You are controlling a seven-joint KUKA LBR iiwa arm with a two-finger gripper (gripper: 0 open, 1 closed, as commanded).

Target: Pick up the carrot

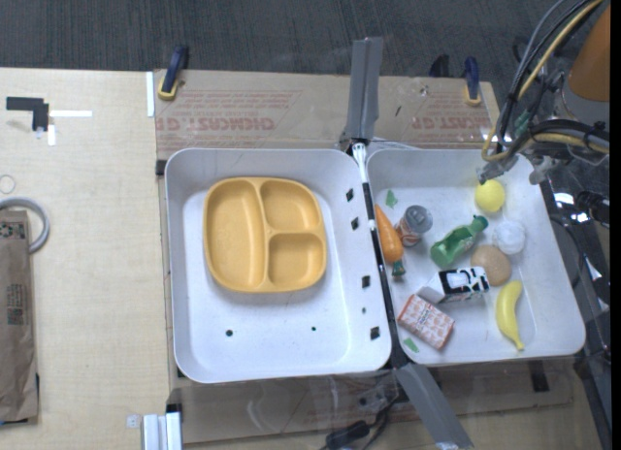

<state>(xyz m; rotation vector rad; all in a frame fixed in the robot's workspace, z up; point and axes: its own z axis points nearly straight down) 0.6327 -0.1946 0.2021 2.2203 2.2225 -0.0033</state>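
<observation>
- While the carrot (388, 236) lies untouched against the right bin's (572, 327) left wall, we judge the reach not yet begun.
- We cannot tell our gripper's state.
- Next we must descend beside the can (416, 219).

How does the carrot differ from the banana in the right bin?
The carrot is orange with a green tip at its upper end; the banana is yellow all over. The carrot lies along the left wall of the right bin, the banana near its right wall. The carrot looks nearly straight, the banana curved. Both lie flat and run roughly up and down the picture.
</observation>
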